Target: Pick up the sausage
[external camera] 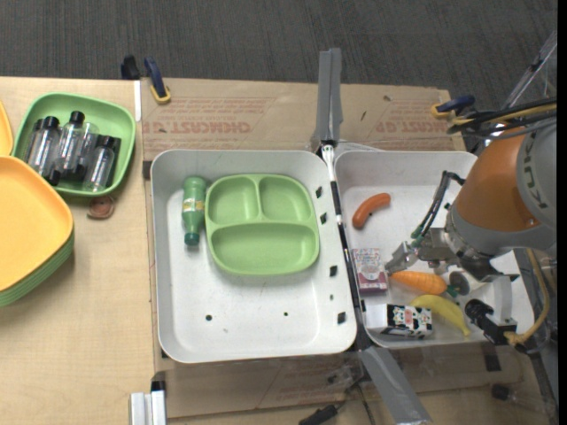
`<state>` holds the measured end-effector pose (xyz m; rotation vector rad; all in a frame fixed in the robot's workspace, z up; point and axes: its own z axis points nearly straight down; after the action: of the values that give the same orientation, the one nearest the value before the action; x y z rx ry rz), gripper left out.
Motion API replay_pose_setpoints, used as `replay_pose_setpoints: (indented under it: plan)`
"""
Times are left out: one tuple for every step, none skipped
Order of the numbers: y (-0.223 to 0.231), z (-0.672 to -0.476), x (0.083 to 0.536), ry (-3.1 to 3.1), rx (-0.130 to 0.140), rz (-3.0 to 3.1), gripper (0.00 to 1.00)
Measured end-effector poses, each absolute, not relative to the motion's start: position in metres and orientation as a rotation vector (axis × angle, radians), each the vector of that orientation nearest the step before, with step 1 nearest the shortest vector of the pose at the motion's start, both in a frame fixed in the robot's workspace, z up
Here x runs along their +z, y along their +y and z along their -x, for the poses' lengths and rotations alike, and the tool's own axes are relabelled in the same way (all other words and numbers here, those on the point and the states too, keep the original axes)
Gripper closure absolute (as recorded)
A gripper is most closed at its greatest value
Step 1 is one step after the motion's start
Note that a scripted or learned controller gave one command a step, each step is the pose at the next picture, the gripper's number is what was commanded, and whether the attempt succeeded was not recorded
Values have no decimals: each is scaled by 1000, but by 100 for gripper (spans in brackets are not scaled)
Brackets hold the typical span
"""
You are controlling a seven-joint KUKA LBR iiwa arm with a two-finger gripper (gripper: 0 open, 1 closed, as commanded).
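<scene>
Bench [89,343] bears two white bins [177,326], yellow plates [31,237].

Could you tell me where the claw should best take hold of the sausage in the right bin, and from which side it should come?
Grip the sausage across its middle, coming straight down from above. It lies flat on the right bin floor, slightly curved and slanting up to the right, with bare floor on both long sides, so closing across its narrow width should suit. The carrot and banana lie well clear, nearer the claw.
</scene>
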<state>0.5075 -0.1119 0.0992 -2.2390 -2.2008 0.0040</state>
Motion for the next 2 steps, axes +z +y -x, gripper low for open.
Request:
replay_pose_setpoints:
  plan:
    - [-106, -493, 95, -2268, -4, 2194, 0]
    - [-107, -493, 102, -2261, -1, 2194, 100]
